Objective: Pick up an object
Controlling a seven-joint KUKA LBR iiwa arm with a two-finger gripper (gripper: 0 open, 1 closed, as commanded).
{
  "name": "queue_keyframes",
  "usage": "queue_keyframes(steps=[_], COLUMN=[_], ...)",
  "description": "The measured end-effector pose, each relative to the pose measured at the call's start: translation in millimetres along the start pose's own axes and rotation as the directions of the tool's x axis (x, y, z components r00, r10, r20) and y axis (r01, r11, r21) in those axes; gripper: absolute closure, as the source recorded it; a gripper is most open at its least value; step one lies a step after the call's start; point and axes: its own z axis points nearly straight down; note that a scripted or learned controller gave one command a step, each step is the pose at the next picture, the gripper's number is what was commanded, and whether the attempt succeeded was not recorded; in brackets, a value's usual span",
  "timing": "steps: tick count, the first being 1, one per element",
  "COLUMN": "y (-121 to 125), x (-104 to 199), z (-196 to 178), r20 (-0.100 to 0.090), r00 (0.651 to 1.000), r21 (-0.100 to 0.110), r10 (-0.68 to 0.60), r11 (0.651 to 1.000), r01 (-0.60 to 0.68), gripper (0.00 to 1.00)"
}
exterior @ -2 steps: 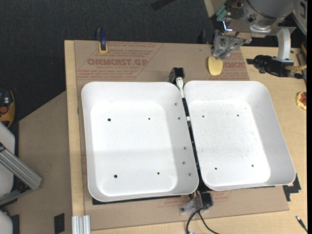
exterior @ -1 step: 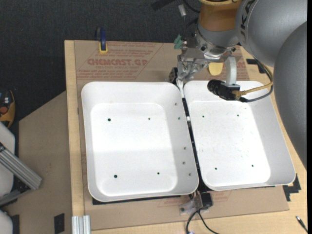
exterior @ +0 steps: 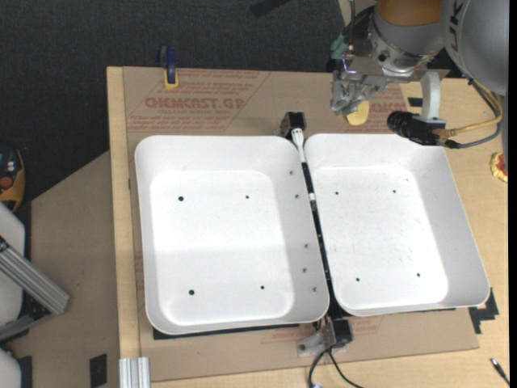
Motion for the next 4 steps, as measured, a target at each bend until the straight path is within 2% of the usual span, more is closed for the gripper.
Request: queue_keyframes(steps=[1, 2, 3, 4], y=[-9, -1, 1, -3], x=[-122, -42, -2, 108], z=[-33, 62, -4, 37], r20=[0.005, -0.005, -0.003, -0.006], r00=[1.000, 1.000, 1.000, 1.000], r21=[-0.001, 0.014, -0.004, 0.011], r10=[0.007, -0.010, -0.010, -0.015], r11=[1.000, 1.000, 1.000, 1.000], r01=[-0.007, 0.010, 0.010, 0.015], gripper=[1.00, 1.00, 1.00, 1.00])
